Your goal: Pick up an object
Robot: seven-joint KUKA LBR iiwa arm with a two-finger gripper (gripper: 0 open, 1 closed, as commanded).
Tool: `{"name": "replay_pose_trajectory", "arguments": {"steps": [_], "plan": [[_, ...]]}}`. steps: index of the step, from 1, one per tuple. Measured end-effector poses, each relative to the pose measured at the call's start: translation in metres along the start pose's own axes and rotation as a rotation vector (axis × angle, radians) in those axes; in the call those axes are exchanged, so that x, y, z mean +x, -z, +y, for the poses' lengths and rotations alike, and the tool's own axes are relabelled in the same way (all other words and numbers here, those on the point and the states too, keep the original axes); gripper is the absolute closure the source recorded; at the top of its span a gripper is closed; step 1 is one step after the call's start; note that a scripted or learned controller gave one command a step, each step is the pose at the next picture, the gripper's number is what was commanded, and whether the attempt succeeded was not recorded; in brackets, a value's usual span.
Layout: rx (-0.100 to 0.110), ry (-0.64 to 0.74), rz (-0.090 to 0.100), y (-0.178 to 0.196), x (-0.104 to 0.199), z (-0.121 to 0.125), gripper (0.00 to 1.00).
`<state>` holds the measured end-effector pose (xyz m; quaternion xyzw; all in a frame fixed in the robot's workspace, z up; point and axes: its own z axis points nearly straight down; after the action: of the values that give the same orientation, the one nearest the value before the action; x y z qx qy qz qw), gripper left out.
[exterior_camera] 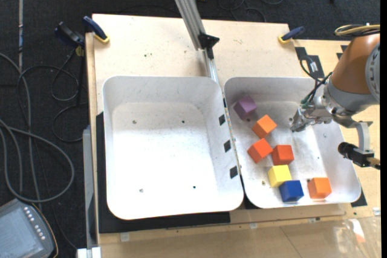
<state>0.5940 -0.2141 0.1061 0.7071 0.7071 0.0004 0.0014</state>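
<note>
The gripper hangs low over the right bin, in its upper right part, with its dark tip pointing down and toward the bin's middle. At this size and angle it cannot be told whether it is released or clenched, and no block shows inside it. Above the tip, a bundle of thin wires and a pale grey wrist lead up and right to the arm, whose orange band sits at the picture's right edge. The arm leans in from the right at a slant, over the bin's right wall. A small black fitting juts from the arm lower down, above the bin's right rim.

Nearest the gripper lies an orange block, just to its left and apart from it. A purple block sits up and left of that one, near the bin's upper left corner. Below them a second orange block and a red-orange block lie side by side, close or touching. A yellow block sits under those, with a blue block just below it, touching or nearly so. Another orange block rests near the bin's lower right edge, beside the blue one.

The left bin adjoins the right one on the wooden bench.
</note>
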Motion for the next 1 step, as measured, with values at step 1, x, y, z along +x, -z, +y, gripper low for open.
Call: {"name": "replay_pose_trajectory", "arguments": {"steps": [1], "plan": [[-0.004, 0.000, -0.001, 0.0560, 0.0036, -0.0072, 1.00]]}}
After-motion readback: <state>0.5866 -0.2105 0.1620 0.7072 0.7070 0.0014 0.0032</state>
